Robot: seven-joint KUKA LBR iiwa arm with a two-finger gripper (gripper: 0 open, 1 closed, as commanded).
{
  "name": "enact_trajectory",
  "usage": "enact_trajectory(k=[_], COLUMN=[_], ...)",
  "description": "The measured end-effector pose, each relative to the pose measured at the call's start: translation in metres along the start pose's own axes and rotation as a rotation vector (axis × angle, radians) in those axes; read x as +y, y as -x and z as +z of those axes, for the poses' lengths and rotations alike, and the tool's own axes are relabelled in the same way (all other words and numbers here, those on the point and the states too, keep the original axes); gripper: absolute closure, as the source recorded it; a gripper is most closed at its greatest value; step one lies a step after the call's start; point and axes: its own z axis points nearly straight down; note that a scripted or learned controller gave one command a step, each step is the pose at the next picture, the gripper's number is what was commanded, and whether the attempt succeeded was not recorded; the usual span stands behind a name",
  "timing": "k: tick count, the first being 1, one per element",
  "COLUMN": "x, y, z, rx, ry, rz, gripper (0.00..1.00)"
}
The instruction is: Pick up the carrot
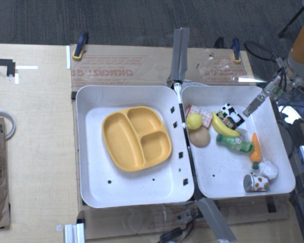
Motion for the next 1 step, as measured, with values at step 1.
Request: enact_trajectory(k=[1], x=[-0.0342], y=[-0.0130], z=[0.0952], rx=[-0.015], ry=[0.013], rz=[-0.372], gripper=[0.00])
